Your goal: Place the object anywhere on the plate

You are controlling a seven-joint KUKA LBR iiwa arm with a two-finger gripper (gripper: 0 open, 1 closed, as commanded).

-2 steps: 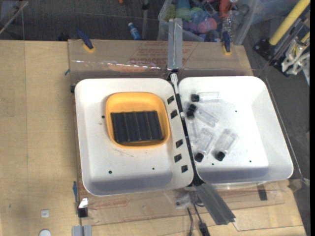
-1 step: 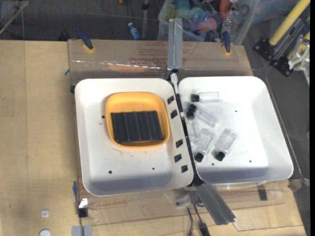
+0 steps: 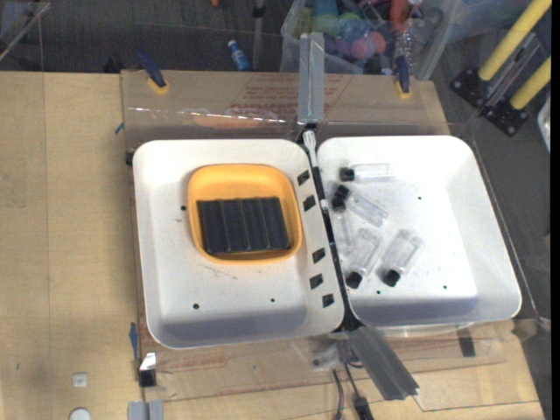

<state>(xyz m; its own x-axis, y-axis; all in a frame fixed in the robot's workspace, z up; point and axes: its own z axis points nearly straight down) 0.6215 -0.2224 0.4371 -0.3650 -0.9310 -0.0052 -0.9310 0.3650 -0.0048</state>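
Observation:
An orange plate [image 3: 203, 185] with rounded corners sits in the left bin [image 3: 166, 296]. A dark ribbed rectangular object [image 3: 242, 226] lies flat on it, toward the plate's near side. Several clear small bottles with black caps lie loose in the right bin [image 3: 455, 269]: one near the far left corner [image 3: 366, 173], one below it [image 3: 357, 205], and a cluster near the divider [image 3: 385, 256].
A metal divider rail [image 3: 322, 234] with black clips runs between the two bins. A clear sheet held by blue-and-orange clamps [image 3: 154, 78] lies behind the bins. A transparent box of colourful toys [image 3: 367, 11] stands at the back.

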